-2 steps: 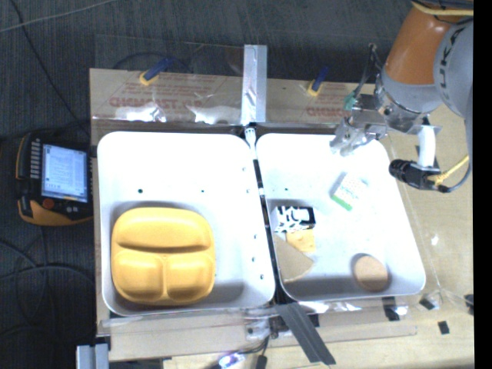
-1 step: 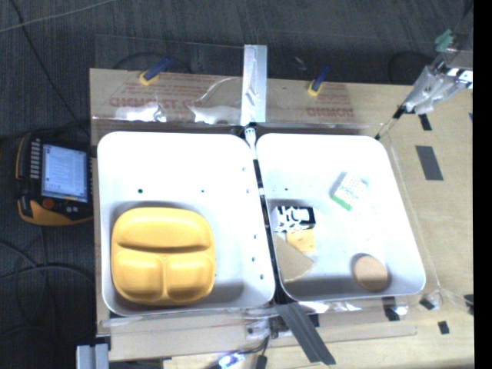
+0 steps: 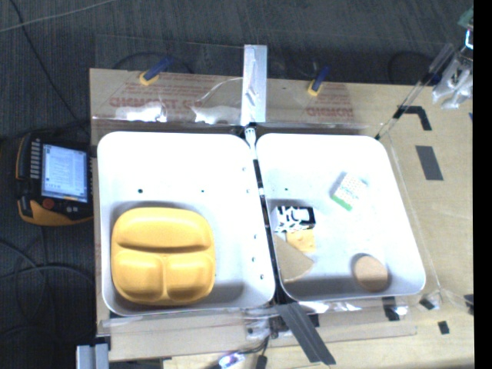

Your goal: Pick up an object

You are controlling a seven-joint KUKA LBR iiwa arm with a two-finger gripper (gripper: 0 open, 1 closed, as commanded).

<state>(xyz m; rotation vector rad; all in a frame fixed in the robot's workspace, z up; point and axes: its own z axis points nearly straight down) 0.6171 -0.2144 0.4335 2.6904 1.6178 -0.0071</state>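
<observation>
At lower left, the left bin holds a yellow tray; the right bin holds a green-white box, a black-white card and a tan round piece.

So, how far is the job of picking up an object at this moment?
Nothing looks done yet. The yellow tray lies in the left bin. The green and white packet, the black and white item and the brown round object all lie on the floor of the right bin. Nothing is in hand. The whole pick is left: reaching in, closing on one object and lifting it.
</observation>
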